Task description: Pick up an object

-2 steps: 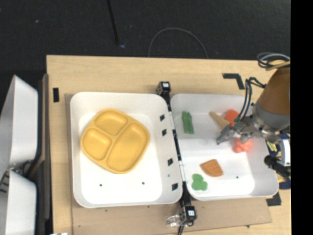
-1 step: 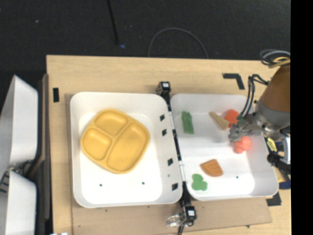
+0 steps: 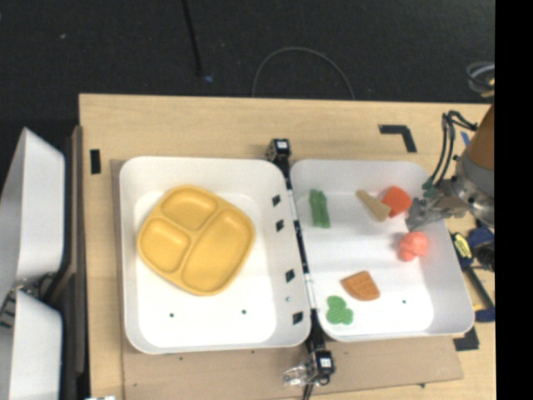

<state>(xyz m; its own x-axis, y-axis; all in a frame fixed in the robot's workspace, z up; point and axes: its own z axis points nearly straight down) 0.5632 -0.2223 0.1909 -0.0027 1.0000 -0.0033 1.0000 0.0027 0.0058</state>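
While the gripper (image 3: 419, 216) hangs low over the right bin (image 3: 366, 319), its finger state impossible to tell, an orange-red toy (image 3: 396, 198) sits just beside it, a pink one (image 3: 412, 245) just below.

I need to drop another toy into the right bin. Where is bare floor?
Free: the middle of the right bin, between the green stick, orange wedge and pink ball. Crowded: the far right corner, where the tool sits by the red piece.
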